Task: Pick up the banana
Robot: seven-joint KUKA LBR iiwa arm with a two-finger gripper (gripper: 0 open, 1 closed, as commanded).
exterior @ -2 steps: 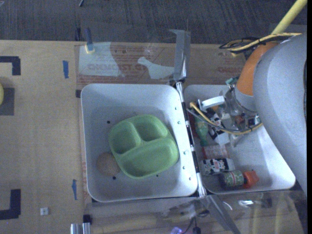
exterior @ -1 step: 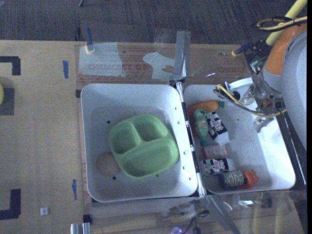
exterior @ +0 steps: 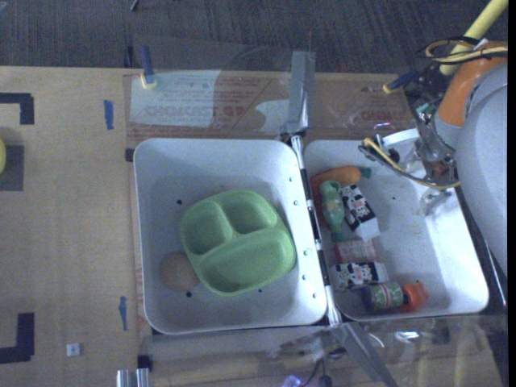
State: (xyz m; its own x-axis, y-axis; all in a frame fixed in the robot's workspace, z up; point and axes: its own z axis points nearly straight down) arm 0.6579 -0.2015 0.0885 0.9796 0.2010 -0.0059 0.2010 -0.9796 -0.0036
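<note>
Claw [exterior: 429, 190] hangs over the right bin [exterior: 451, 297], near its far right corner. How far it is open cannot be told, and nothing is seen held. A yellow sliver [exterior: 2, 156] at the bench's [exterior: 64, 297] left edge, cut by the frame, is possibly the banana. It lies well apart from the claw, beyond the left bin [exterior: 153, 176]. Its long axis cannot be told.
</note>
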